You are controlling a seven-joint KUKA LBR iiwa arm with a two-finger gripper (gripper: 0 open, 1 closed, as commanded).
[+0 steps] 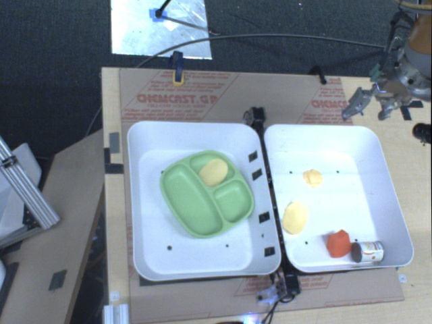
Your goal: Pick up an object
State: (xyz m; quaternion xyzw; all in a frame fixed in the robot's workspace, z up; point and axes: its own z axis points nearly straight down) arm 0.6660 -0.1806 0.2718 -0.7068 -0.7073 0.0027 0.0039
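My gripper (366, 112) hangs over the bench just beyond the far right corner of the right bin (358, 140), open, with nothing between its fingers. Inside that bin lie a small yellow piece (312, 177), a larger pale yellow piece (295, 217), an orange block (338, 243) and a small can (368, 251) on its side at the near right corner. In the left bin (148, 248) a green divided tray (202, 194) holds a yellow lump (214, 172) in its upper compartment.
The two bins sit side by side on a cardboard sheet (202, 96). A cable arcs over the far side of the bench. A shiny plate (158, 19) lies on the dark floor beyond, and a metal frame (23, 187) stands at the left.
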